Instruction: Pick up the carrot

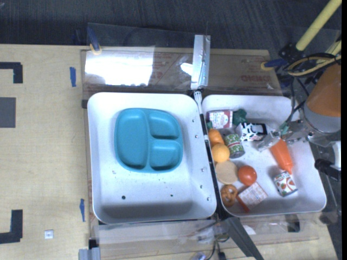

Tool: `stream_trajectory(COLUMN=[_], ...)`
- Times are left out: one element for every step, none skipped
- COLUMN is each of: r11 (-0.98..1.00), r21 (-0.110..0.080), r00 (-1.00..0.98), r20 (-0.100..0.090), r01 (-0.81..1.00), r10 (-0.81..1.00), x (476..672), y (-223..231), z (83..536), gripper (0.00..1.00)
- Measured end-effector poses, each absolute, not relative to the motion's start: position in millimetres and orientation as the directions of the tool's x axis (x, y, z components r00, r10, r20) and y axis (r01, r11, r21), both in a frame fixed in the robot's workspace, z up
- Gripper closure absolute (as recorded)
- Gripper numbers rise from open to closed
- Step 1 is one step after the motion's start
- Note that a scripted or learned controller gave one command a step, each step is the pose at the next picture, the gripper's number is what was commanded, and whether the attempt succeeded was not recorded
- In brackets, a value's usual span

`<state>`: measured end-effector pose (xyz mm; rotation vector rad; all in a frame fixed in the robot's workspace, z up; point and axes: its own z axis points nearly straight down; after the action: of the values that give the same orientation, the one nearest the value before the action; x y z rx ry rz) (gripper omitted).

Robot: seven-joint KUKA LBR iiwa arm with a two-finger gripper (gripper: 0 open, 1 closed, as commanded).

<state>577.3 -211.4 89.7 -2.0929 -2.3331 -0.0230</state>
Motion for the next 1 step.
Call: stream_trajectory(r11=[0.106], r21=[0.014], r00=[-0.107], r20=[0.002], r01=[0.994], r10=[0.994], x=[578.6], y=[-215.8], z=[100.7], gripper=[1.00])
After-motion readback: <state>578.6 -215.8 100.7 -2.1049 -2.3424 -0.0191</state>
